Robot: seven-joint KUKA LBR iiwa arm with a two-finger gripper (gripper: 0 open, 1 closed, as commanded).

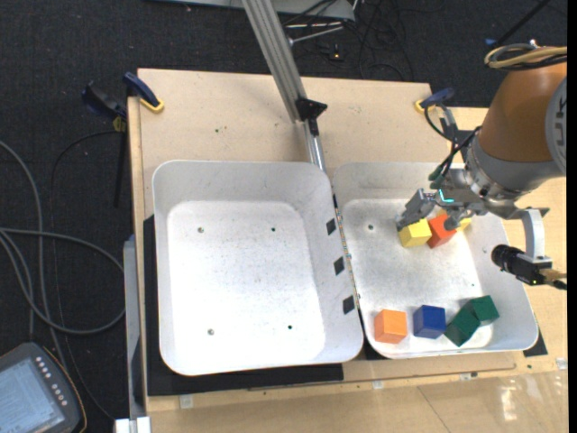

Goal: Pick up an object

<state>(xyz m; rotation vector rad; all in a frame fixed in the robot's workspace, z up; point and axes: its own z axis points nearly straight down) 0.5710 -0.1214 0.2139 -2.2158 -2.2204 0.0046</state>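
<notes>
Right now your arm [523, 124] comes in from the right side of the view and bends down over the right bin [505, 269], with the orange band sitting high above the wrist. The gripper [431, 207] hangs over the upper middle of that bin, directly above a yellow block [414, 234] and a red-orange block [441, 231]. You can see these two blocks side by side and touching, or very nearly so, just under the gripper's lower end. Whether the gripper is released or clenched, you cannot tell from this angle, since its body covers the tips, and nothing shows a block actually caught in it; both blocks look as if they rest on the bin floor.

Along the near edge of the same bin you have a row of other pieces: an orange block [390, 325] toward the left, a blue block [430, 321] just beside it, then two green blocks, one darker [464, 326] and one a little higher and further right [485, 308], these two touching each other. They lie well apart from the pair under the gripper.

The left bin [171, 269] sits beside the right one, their rims meeting along the middle of the bench [234, 115]. A grey metal bar [275, 48] slants down from the top of the view to the point where the bins meet.
</notes>
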